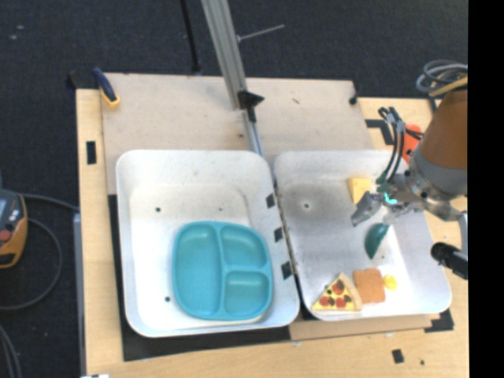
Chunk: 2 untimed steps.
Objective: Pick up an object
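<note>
In the right bin [315,211] lie a yellow wedge [360,187], a dark teal piece [376,241], a pizza slice [339,294], an orange-brown block [368,287] and a small yellow bit [389,282]. My gripper [383,213] reaches in from the right and hovers over the middle right of that bin. It sits just right of the yellow wedge and just above the teal piece. Its fingers [364,211] look spread open, with nothing seen clamped between them.
The left bin [150,179] holds a light blue divided plate [223,270]. A grey metal post [228,46] rises behind the bins. Cables [394,128] trail beside the arm at the right, and a black part [447,257] juts over the right bin's edge.
</note>
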### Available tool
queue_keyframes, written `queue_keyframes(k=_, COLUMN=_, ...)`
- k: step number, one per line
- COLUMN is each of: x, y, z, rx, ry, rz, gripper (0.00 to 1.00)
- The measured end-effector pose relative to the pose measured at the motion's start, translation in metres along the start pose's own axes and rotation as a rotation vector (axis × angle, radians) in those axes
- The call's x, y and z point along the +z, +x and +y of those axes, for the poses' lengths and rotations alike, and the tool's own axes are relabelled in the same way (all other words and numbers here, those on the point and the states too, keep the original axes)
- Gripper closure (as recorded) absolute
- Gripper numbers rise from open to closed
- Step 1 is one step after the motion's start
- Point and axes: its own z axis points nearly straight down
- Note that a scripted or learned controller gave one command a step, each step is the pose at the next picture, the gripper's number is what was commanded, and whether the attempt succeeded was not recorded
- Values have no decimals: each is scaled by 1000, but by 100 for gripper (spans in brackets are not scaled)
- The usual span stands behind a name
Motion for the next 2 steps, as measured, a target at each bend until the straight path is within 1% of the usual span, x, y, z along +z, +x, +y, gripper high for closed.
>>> queue_keyframes(k=1, x=-1, y=0, z=1, rx=0, ry=-3, rz=-1, gripper=0)
queue_keyframes(k=2, x=42, y=0, z=6, rx=1, ry=0, rz=-1, gripper=0)
